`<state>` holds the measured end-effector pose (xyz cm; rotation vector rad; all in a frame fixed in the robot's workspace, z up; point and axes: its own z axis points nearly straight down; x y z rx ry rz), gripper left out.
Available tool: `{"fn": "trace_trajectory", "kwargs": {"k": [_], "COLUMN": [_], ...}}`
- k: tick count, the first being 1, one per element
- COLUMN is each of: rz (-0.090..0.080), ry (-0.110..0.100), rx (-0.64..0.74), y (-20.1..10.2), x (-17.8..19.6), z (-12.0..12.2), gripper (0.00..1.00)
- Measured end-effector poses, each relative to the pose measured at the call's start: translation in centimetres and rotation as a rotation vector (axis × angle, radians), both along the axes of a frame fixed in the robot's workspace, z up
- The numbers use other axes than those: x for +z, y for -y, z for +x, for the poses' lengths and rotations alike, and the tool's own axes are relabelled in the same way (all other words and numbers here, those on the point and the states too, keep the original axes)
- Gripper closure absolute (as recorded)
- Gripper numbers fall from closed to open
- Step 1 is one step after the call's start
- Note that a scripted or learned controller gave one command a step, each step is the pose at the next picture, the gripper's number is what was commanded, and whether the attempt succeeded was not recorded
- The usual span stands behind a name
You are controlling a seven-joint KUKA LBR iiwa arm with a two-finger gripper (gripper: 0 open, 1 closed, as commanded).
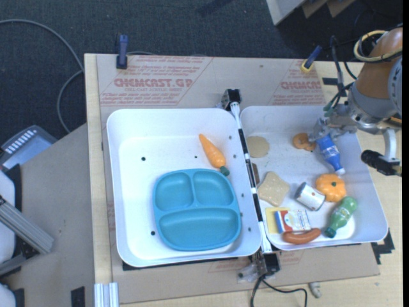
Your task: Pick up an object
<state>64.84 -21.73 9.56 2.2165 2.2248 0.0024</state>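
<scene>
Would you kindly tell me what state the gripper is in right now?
Gripper: over the blue bottle in the right bin; state cannot be told.

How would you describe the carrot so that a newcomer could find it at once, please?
Look in the left white bin, which holds a blue divided plate. Just beyond the plate's far right corner lies the carrot: a small orange cone with a green tip, beside the wall between the bins.

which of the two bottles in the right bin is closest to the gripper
The blue bottle, lying right under the gripper. The green bottle sits farther off, near the bin's front corner.
</scene>
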Motion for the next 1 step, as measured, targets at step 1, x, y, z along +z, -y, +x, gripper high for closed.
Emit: {"fn": "trace_trajectory", "kwargs": {"k": [1], "rz": [-0.002], "ry": [0.004], "rx": [-0.001], "y": [-6.15], "x": [15.57], "z": [1.96], "gripper": [1.0]}}
